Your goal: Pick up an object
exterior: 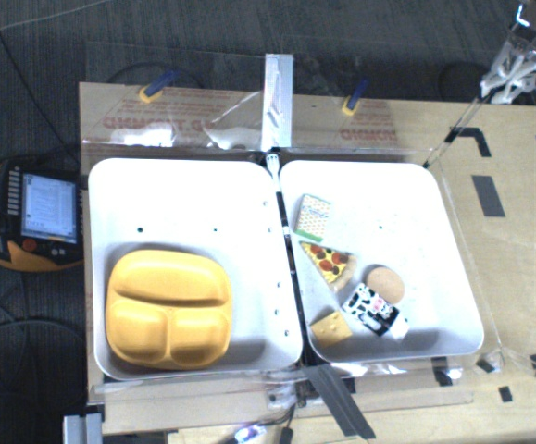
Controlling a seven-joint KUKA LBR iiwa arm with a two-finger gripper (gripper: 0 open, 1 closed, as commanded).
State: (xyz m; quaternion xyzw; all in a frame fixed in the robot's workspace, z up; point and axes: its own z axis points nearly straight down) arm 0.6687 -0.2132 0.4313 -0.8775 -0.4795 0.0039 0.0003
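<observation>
Nearest, at the front of the right bin (453, 248): a tan wedge (330, 326) close to the divider, and just beside it a black-and-white toy (374, 310), tilted. Just behind the toy, touching or nearly so, a round brown piece (385, 283). Further back, a pizza slice (328, 262) lying flat near the divider, and beyond that a small green-and-white box (315, 215). All five clustered in the left half of that bin, any of them free to pick. In the left bin (184, 192), filling its near left corner, one big yellow block (168, 305). Off the bench to the left, on the dark floor, a pendant (41, 215) with a lit screen. Behind the bins, a clear sheet (230, 123) pinned by two clips (156, 84), with a metal post (278, 100) standing between. Farthest, at the upper right edge, the gripper (513, 63), pale and blurred, well apart from both bins; nothing seen in its grasp, and impossible to tell how far open.
</observation>
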